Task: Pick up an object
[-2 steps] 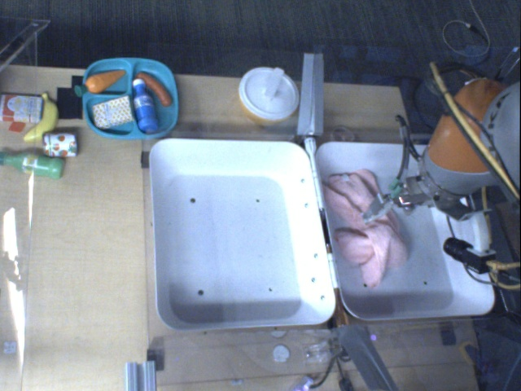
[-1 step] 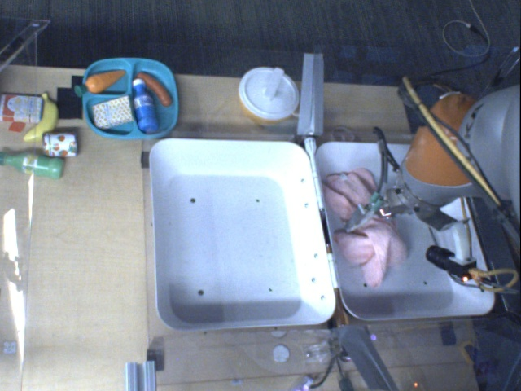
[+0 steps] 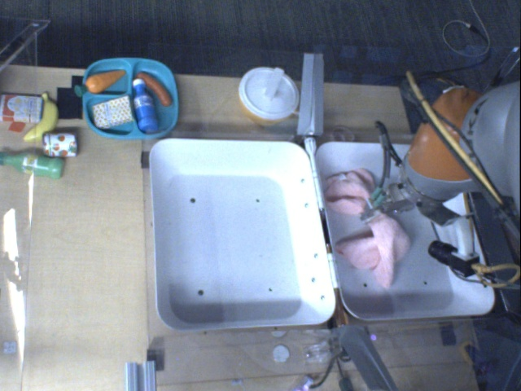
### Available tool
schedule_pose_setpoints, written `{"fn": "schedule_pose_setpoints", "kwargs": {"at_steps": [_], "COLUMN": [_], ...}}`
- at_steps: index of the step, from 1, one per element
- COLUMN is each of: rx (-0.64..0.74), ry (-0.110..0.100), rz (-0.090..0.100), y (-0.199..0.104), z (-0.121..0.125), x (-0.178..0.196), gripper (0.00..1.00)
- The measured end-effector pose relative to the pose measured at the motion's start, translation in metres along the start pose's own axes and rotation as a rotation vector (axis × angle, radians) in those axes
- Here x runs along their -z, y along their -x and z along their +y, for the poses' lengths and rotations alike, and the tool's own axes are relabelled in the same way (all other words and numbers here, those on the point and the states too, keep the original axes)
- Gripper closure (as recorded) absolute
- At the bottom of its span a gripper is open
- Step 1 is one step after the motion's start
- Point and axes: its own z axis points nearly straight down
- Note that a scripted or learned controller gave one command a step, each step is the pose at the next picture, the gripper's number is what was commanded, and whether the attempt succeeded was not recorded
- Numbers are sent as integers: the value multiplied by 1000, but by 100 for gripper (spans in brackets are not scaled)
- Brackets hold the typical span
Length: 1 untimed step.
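Note:
Two pink soft objects lie in the right bin point(image 3: 423, 306). One pink lump point(image 3: 347, 192) rests near the bin's far left corner. The other, larger pink lump point(image 3: 376, 247) sits in the middle of the bin. My gripper point(image 3: 381, 206) hangs low between them, right at the top edge of the larger lump and seemingly touching it. The grey arm with its orange band point(image 3: 435, 157) reaches in from the right, above the bin's far right part.
The left bin point(image 3: 229, 147) stands beside the right one, with a metal divider point(image 3: 309, 96) behind them. A white lidded cup point(image 3: 269, 94) sits behind the bins. On the wooden bench to the left are a blue tray point(image 3: 163, 78) of toy food, a banana point(image 3: 41, 119), a can point(image 3: 59, 144) and a green bottle point(image 3: 32, 165).

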Motion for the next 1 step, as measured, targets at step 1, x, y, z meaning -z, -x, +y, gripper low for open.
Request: {"fn": "schedule_pose_setpoints", "kwargs": {"at_steps": [1], "rx": [-65], "ry": [-19], "rz": [10], "y": [-72], "z": [52], "x": [82], "gripper": [100]}}
